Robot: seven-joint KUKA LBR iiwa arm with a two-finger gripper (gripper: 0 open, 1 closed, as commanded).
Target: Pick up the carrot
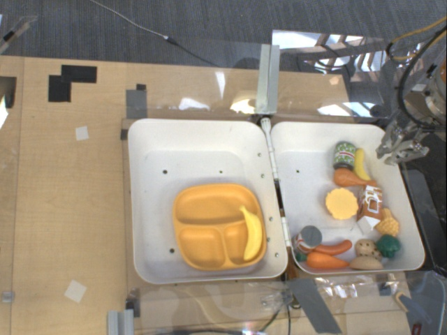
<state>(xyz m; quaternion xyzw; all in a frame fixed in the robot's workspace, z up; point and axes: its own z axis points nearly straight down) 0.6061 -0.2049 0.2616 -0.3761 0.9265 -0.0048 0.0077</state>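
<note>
Carrot [327,261]: orange, tapered, lying flat.

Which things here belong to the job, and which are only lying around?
For the job: carrot, end effector.

Lying around: yellow tray, banana, sausage, broccoli, round yellow slice, can.

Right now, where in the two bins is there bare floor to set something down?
The right bin's far-left part, left of the green can, is bare. In the left bin, white floor rings the yellow tray, widest at the far side. It is crowded along the right bin's near and right edges, around the carrot.
</note>
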